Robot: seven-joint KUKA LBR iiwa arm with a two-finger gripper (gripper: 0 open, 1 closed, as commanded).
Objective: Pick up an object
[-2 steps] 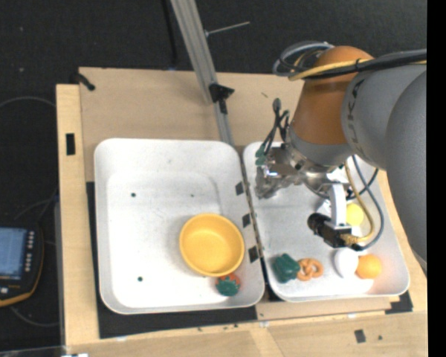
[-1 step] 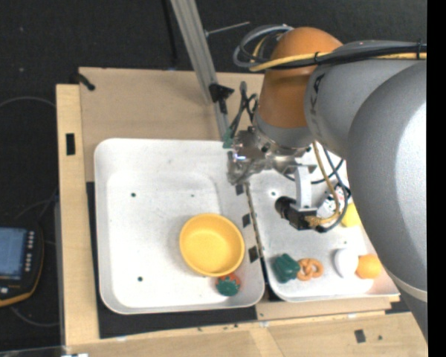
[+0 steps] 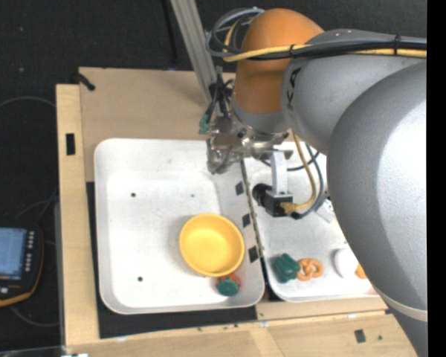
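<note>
A yellow bowl (image 3: 212, 244) sits in the left bin (image 3: 134, 222), near its lower right corner. A small teal and red object (image 3: 228, 284) lies just below the bowl, against the bin's front wall. In the right bin (image 3: 312, 288) lie a dark green object (image 3: 285, 268), an orange pretzel-shaped piece (image 3: 310, 268) and a white object (image 3: 344, 260). My gripper (image 3: 221, 157) hangs over the upper right corner of the left bin, well above the bowl and apart from it.
The grey arm and its orange band (image 3: 271, 58) cover most of the right bin's far half. Cables (image 3: 305, 192) dangle below the wrist. A teach pendant (image 3: 11, 262) lies off the bench at the left. The left bin's left half is bare white floor.
</note>
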